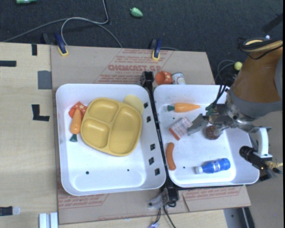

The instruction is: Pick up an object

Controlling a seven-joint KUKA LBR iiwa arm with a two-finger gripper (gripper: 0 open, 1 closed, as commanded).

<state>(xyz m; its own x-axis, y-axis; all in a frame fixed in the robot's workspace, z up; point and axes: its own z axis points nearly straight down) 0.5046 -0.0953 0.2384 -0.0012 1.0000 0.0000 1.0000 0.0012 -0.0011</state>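
Note:
My gripper [208, 126] hangs low over the middle of the right bin [237, 177]. A brown round object [212, 133] lies directly under it, partly hidden by the gripper. Just to the left lies a small red-and-white packet [180, 127]. An orange carrot [184, 108] lies at the far side of this bin. A reddish sausage [171, 156] lies near the bin's left wall, and a blue bottle [213, 166] rests on its side at the near edge.
The left bin [104, 179] holds a yellow divided plate [111, 126], a small carrot [75, 123], a red piece [78, 109] and a pale yellow item [133, 101]. An orange ball [163, 77] and a small can [178, 78] sit beyond the bins.

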